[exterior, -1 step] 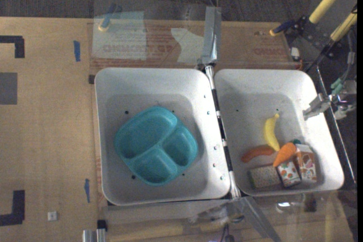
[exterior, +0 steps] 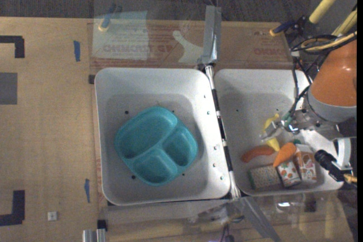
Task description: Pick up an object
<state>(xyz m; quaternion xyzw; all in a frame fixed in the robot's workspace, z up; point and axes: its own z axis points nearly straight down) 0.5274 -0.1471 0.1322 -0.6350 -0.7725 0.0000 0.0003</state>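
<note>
One smooth teal tray (exterior: pixel 156 145) — three rounded compartments; left white bin (exterior: pixel 108 122)

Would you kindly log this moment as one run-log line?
arm: over right bin | claw: above orange carrot-like piece, grip unconfirmed | left bin: teal divided plate | pick: not yet shown

Bench (exterior: pixel 45 139): flat tan board surface. Two shallow white bins rest directly on it, touching side by side, the left bin (exterior: pixel 108 122) and the right bin (exterior: pixel 244 93). Blue tape strips (exterior: pixel 76 50) and black corner marks (exterior: pixel 16 45) lie left of the bins.
</note>
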